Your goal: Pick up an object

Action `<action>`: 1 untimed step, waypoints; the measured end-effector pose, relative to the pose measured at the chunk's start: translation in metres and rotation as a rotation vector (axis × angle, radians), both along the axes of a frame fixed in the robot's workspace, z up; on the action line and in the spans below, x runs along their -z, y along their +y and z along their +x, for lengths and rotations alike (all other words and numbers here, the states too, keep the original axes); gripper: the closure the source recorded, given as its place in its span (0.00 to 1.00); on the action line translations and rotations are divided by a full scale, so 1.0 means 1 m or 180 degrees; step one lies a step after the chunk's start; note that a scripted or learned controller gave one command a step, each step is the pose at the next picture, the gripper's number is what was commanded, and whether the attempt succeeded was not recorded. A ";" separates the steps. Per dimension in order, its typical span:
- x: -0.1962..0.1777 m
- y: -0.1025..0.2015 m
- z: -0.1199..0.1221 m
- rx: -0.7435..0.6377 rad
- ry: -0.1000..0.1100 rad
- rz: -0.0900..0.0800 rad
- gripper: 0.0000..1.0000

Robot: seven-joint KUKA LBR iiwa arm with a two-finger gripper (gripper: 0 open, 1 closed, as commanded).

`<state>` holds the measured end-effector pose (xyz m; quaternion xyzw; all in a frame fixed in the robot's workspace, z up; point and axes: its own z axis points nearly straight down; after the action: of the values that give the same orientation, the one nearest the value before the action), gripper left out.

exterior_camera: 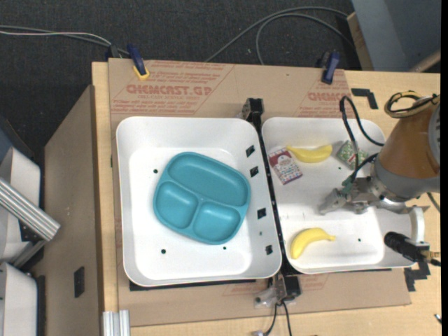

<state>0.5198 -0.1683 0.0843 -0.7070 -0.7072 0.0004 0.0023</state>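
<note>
White bins side by side on cardboard-covered bench [91, 187]. Left bin [133, 250]: teal divided plate [201, 197], lying flat at centre. Right bin [364, 254]: one banana [311, 153] near far wall, just beside small red-and-white packet [285, 165]; second banana [310, 240] near front edge; greenish wrapped item [347, 152], perhaps a small bag, at far right. Gripper [334, 203] low over right bin's middle, between the two bananas, touching neither. Jaw opening impossible to judge from above; nothing visibly held.
</note>
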 end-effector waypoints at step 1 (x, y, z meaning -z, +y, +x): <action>-0.012 0.000 0.001 0.0001 -0.0010 -0.0001 1.00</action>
<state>0.5208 -0.1683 0.0959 -0.7071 -0.7071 -0.0006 0.0011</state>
